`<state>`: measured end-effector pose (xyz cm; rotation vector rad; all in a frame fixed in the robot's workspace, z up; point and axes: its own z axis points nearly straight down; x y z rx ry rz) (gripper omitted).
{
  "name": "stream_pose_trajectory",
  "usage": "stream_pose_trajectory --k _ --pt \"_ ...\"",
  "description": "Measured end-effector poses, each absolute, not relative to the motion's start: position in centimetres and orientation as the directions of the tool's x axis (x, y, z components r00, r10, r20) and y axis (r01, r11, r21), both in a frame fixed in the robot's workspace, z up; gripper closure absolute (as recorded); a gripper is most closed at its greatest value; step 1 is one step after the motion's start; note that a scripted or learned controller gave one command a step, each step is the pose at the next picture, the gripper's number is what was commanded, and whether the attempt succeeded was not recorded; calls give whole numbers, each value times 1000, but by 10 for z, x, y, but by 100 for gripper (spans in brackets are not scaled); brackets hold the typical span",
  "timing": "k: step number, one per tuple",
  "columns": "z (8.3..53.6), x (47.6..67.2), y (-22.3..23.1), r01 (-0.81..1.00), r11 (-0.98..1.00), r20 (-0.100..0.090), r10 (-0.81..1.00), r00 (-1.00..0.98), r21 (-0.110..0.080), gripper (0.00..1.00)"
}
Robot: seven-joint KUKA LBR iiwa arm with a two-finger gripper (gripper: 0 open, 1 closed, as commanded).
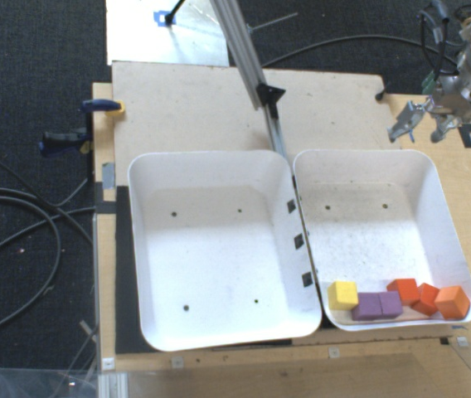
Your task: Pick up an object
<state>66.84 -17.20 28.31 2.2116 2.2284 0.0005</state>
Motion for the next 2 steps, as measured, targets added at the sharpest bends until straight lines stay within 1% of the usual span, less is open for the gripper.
stream_pose_trajectory --k 1,2 --pt "105 609 -191 1000 0 1 1000 0 -6 0" --pt "145 617 -214 1000 0 -3 1000 0 6 0"
